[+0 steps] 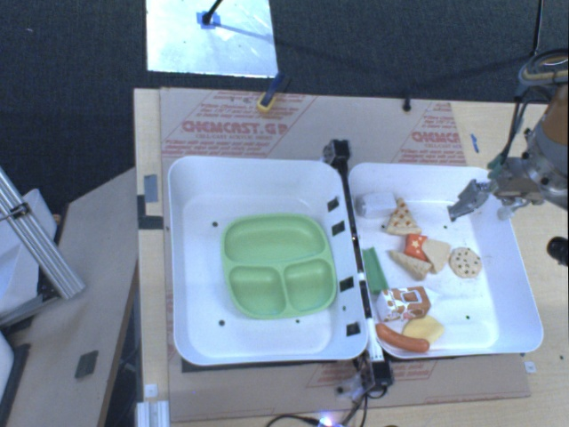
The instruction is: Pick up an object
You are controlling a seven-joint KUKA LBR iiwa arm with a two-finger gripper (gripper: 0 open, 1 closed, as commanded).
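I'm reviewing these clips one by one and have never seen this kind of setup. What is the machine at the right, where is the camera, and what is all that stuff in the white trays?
This is a single camera fixed above a bench, looking down at a slant. The machine on the right is a robot arm; its gripper hangs over the far right part of the right bin. I see nothing between its jaws.

The right bin holds toy food: a pizza slice, a cookie, a sausage, a small printed carton and a few wedges. The left bin holds a green divided plate. The arm's job is to pick up one object.
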